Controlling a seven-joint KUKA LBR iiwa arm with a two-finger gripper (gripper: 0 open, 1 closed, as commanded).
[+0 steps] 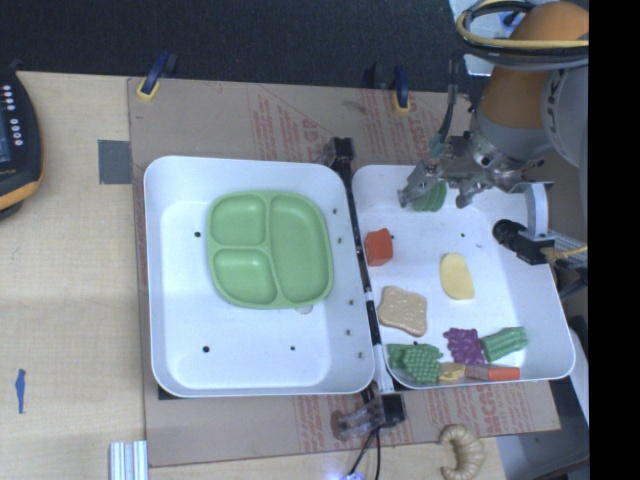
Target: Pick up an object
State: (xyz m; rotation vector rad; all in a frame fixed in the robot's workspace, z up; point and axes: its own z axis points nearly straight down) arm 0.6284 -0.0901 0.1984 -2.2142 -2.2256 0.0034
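1. Gripper point(443, 190) low over the far end of the right bin point(520, 298), fingers spread, a small green object point(432, 197) between them and seemingly gripped, though contact hard to confirm at this slant.
2. Orange-red block point(378, 247) by that bin's left wall.
3. Yellow piece point(457, 276) mid-bin; toast slice point(403, 311) left of it and nearer.
4. Along the near edge: green bumpy item point(417, 362), purple grapes point(463, 345), green vegetable point(503, 342), carrot point(490, 373).
5. Green divided plate point(270, 249) in the left bin point(170, 298).
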